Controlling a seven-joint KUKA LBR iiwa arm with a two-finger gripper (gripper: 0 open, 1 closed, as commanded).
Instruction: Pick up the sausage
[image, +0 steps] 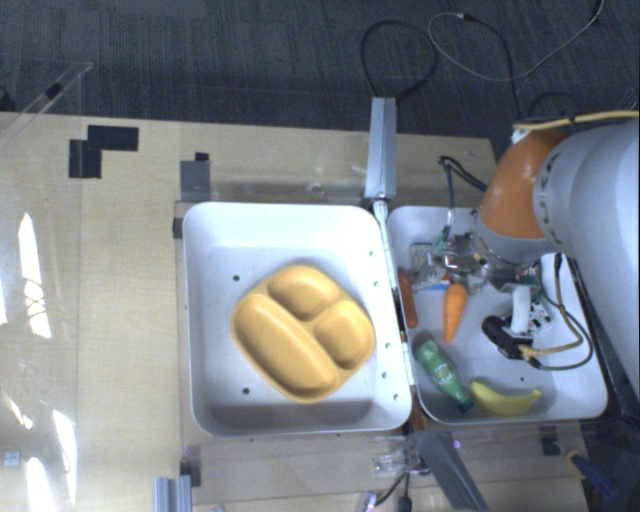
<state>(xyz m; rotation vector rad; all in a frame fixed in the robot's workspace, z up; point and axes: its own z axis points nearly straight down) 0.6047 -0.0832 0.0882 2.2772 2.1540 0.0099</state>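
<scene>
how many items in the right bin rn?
4 visible: sausage along the left wall, carrot mid-bin just below the gripper, green bottle lower left, banana at the bottom edge. The arm covers the bin's upper right, so more may be hidden.

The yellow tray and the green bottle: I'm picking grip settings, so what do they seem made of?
Yellow tray: likely moulded plastic, smooth with a soft sheen on its rounded compartments. Green bottle: probably glossy plastic, with a bright highlight along its side.
</scene>
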